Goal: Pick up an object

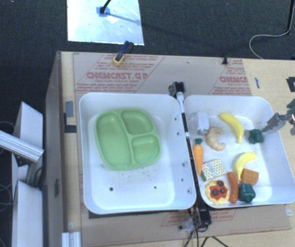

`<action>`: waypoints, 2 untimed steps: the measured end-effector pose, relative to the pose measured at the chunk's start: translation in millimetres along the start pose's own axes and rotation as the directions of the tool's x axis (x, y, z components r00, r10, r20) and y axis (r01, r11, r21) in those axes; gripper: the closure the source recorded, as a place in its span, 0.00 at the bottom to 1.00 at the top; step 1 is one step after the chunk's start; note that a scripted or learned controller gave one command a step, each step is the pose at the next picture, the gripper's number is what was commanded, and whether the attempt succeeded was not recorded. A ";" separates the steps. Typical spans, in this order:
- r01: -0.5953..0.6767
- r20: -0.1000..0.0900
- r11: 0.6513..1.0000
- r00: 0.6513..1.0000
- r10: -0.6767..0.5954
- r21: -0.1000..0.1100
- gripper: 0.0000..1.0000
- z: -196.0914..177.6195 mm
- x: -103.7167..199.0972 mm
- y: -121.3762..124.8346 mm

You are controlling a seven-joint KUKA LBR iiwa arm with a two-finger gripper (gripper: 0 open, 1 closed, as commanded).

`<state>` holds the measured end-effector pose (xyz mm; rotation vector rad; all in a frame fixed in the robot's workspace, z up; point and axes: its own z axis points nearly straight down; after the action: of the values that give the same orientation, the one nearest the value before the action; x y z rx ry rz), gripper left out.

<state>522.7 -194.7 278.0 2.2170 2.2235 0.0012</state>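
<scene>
Gripper point(271, 123) sits at the right bin's point(278, 161) far edge beside a green toy point(256, 135); can't tell how the jaws stand. Crowded toys like the banana point(233, 125) could deflect a grab.

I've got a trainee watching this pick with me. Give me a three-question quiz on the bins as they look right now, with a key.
1. True or false: the green divided plate lies in the right bin.
2. Which thing lies nearest the gripper? A) dark green toy B) carrot C) croissant
3. Fill in: the pizza slice lies at the right bin's front-____ corner.

Key: 1 false, it lies in the left bin. 2 A. 3 left.
</scene>
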 end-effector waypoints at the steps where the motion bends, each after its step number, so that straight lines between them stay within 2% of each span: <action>1: -0.002 -0.002 1.000 1.000 0.002 0.004 0.00 160.3 -11.2 25.4; 2: 0.002 0.000 1.000 1.000 -0.002 -0.001 0.00 193.8 -3.3 122.8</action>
<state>645.8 -197.8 84.5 2.2150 2.2249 0.0030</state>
